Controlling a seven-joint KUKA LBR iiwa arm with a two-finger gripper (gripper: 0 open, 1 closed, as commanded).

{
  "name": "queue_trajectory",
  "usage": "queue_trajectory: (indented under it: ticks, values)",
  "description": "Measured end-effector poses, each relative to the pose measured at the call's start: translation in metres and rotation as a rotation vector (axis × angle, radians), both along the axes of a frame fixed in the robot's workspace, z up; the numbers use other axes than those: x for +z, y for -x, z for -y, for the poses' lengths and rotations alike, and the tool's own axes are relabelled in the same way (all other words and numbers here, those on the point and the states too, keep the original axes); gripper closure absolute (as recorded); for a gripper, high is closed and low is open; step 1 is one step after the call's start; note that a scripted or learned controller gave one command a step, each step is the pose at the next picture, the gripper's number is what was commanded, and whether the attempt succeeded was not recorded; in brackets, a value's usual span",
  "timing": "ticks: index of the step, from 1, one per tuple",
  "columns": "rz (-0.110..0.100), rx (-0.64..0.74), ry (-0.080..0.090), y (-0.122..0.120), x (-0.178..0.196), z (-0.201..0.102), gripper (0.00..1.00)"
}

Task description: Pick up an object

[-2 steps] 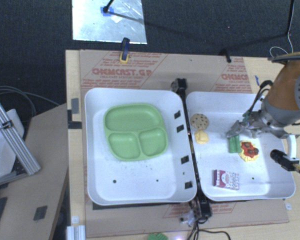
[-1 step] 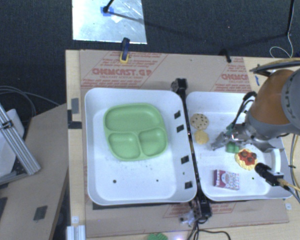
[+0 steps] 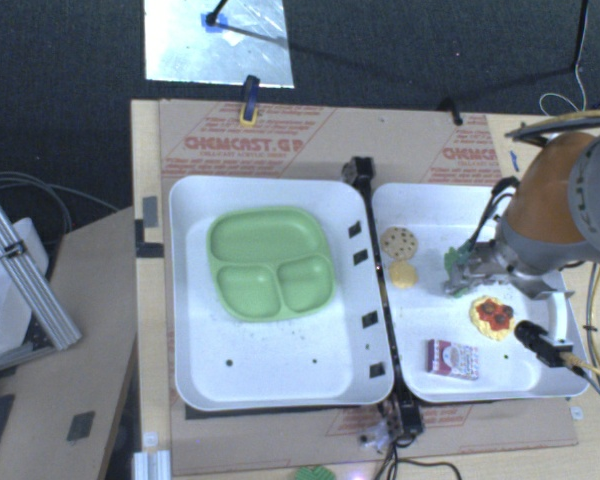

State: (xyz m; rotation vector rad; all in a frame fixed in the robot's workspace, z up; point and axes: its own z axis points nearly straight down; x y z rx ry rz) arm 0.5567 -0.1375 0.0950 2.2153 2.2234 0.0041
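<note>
My gripper is low in the right bin, near its middle, reaching in from the right. A small green object lies right against the gripper's tip; the view does not show whether it is held. A round chocolate-chip cookie and a small yellow piece lie to the gripper's left. A yellow disc with red topping sits just below the gripper. A red and white packet lies near the bin's front edge.
The left bin holds a green divided plate. A black divider strip runs between the bins. The arm's grey body and orange band overhang the right bin's right side, with a black connector and cables nearby.
</note>
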Motion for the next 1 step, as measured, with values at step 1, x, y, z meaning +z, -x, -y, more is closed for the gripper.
queue_trajectory:
  ticks: [1]
  values:
    - [0.000, 0.000, 0.000, 0.0001, -0.0003, 0.0000, 0.00]
